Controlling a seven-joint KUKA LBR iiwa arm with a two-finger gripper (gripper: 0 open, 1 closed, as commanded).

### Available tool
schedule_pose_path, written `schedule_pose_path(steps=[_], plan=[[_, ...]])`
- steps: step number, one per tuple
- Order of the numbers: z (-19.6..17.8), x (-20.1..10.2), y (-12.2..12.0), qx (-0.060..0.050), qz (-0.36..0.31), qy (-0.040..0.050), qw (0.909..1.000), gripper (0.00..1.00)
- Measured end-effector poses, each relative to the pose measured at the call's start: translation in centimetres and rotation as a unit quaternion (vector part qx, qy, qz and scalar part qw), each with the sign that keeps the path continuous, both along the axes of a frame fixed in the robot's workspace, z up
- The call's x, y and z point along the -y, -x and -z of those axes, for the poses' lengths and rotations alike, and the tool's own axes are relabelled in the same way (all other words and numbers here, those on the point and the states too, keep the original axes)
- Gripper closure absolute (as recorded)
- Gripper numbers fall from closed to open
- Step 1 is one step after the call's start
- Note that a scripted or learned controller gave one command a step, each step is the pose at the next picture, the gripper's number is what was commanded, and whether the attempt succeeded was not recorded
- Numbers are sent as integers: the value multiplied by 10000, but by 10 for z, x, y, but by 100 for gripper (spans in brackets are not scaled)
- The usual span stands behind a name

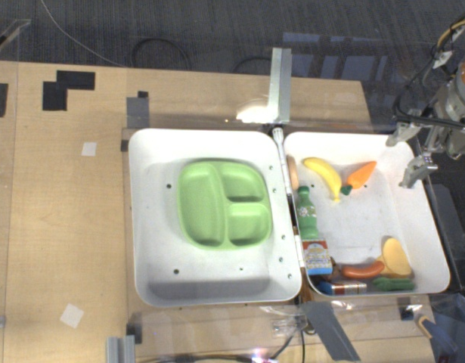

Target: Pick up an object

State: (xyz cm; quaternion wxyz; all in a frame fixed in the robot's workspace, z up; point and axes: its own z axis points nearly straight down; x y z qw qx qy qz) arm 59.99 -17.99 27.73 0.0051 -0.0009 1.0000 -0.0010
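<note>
Hand (420,159) hangs empty, fingers apart, at right bin's (436,237) far right rim, well apart from banana (323,175) and carrot (359,175) lying in that bin.

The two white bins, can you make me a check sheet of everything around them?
Surface: wooden bench with two white bins side by side.
Job's things: right bin holds a banana, carrot, green bottle, small carton, red sausage, yellow piece and green piece.
Clutter: left bin holds a green divided plate.
Gripper: gripper sits at the right bin's upper right rim; nothing seen between its fingers.
Cables: thin cord across the floor, wires on the arm.
Surroundings: dark carpet, black marks on the bench.
</note>
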Motion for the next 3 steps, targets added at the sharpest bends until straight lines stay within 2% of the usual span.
schedule_pose_path(steps=[1,2,3], plan=[[122,-1,-29,-60,120,-19,9999,0],[187,-84,-52,22,-209,-14,9998,0],[173,-82,-55,74,-218,1,9997,100]])
